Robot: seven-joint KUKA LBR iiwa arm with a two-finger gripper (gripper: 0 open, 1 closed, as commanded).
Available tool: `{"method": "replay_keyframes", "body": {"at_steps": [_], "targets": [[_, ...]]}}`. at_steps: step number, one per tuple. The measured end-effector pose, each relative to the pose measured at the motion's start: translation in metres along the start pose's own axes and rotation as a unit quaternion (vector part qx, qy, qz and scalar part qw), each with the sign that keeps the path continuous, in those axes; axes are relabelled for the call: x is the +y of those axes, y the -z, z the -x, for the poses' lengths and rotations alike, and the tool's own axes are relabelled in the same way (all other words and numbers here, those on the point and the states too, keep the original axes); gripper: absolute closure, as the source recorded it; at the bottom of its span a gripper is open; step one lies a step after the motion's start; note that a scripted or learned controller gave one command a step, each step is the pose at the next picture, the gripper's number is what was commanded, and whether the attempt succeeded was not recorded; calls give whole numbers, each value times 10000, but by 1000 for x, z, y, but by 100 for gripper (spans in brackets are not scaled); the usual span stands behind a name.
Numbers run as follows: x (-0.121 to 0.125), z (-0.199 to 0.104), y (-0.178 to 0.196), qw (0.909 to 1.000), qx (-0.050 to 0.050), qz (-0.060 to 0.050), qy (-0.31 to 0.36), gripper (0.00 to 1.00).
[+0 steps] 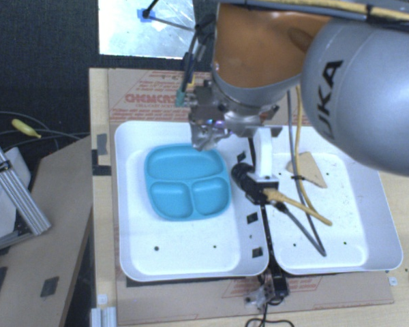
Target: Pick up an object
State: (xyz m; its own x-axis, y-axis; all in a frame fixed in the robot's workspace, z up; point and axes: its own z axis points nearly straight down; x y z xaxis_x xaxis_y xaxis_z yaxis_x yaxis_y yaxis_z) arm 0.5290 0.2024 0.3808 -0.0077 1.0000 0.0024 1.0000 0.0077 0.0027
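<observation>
- Camera view puts the tool in front of you over the left bin, at the far rim of a blue divided plate.
- You cannot tell from this slant whether the tool is wide or narrow. The wrist body hides its tip, and nothing can be seen held in it.
- You also cannot tell whether the tool touches the plate's rim or hangs just above it.
- The blue divided plate is the thing for you to pick. It lies flat in the far half of the left bin, with one long compartment on its far side and two smaller ones on its near side.
- The near half of the left bin's floor shows you a few small dark specks.
- In the right bin you have a tan wedge-shaped piece, lying flat near the far wall, well apart from the plate.
- The grey arm fills the upper right, with its orange band above the wrist.
- Both bins sit side by side, touching along their inner walls, on a cardboard sheet with red print that covers the surface.
</observation>
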Motion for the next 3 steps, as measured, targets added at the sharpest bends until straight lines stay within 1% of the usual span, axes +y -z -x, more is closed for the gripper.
{"method": "replay_keyframes", "body": {"at_steps": [1,2,3], "targets": [[-34,30,5,10000,-8,-13,-42,100],[-39,50,144,10000,21,77,-22,100],[-30,19,44,10000,-21,-44,-3,100]]}}
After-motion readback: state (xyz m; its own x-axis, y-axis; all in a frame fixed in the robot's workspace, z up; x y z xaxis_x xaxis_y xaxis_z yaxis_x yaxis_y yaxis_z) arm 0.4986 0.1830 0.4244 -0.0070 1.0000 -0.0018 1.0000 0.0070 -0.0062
